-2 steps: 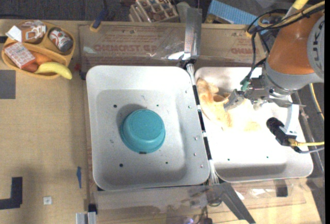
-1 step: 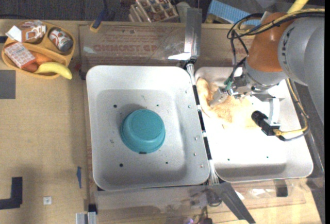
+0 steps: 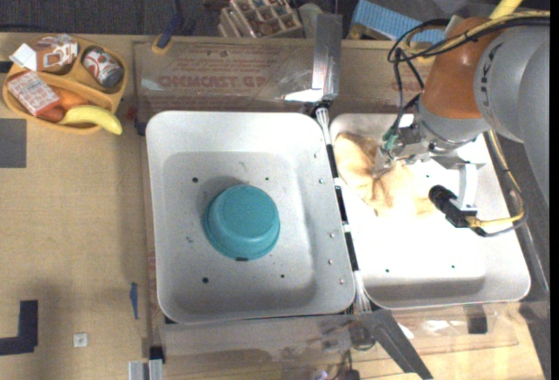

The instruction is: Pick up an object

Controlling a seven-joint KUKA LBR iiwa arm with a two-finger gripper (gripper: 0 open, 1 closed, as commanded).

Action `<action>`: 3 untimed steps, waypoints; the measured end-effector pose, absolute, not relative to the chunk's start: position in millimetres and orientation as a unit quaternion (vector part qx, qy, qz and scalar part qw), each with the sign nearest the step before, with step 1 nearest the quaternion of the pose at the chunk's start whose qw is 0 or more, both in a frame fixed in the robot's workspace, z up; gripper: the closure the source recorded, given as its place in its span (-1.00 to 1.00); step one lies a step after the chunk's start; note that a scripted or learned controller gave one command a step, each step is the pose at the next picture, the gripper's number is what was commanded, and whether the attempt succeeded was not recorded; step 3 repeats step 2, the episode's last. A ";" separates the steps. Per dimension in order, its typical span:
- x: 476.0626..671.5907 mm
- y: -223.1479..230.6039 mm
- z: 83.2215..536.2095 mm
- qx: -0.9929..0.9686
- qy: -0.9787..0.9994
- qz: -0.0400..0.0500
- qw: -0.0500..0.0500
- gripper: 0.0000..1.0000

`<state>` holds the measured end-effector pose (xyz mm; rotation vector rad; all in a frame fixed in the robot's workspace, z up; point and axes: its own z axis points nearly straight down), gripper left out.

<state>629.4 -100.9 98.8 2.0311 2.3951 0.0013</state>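
Observation:
An upturned teal bowl [image 3: 243, 221] lies in the middle of the left bin [image 3: 175, 142]. A pale tan, soft-looking object [image 3: 353, 156] sits at the far left corner of the right bin [image 3: 454, 269], with tan smears trailing from it toward the bin's middle. My gripper [image 3: 385, 158] hangs low over the right bin, just right of that tan object and at its edge. The grey wrist with its orange band [image 3: 454, 77] covers much of the gripper from above.
A black cable fitting [image 3: 447, 203] with a yellow cable hangs off the wrist over the right bin. A cardboard strip [image 3: 227, 77] runs behind the bins. A yellow tray [image 3: 61, 94] with a banana and toy food stands at the far left.

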 end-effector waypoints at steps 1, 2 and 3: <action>661.3 -54.3 181.8 0.598 0.801 -0.001 0.000 1.00; 626.5 -61.2 263.3 0.701 0.713 -0.001 0.000 1.00; 626.5 -61.2 263.3 0.701 0.713 -0.001 0.000 1.00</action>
